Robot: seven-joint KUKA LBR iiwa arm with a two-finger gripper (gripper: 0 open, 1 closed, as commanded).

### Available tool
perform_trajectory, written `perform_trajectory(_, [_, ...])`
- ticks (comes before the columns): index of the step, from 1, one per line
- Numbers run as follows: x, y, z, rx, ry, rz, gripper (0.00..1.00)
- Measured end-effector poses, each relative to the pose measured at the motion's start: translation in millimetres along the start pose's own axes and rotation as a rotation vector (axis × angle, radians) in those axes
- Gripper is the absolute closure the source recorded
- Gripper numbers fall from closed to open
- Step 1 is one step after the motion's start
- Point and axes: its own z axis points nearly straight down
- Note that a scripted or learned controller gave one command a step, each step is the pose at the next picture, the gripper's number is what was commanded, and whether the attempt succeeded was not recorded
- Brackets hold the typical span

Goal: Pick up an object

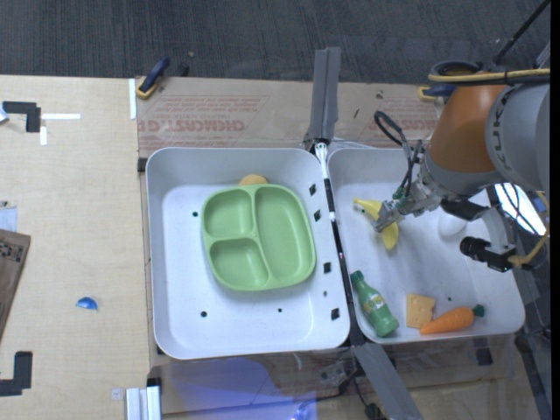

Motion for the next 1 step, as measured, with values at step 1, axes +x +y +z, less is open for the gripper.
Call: perform_trajectory(1, [34.3,68.9,-92.8,-0.002,-0.002,0.005,1.00])
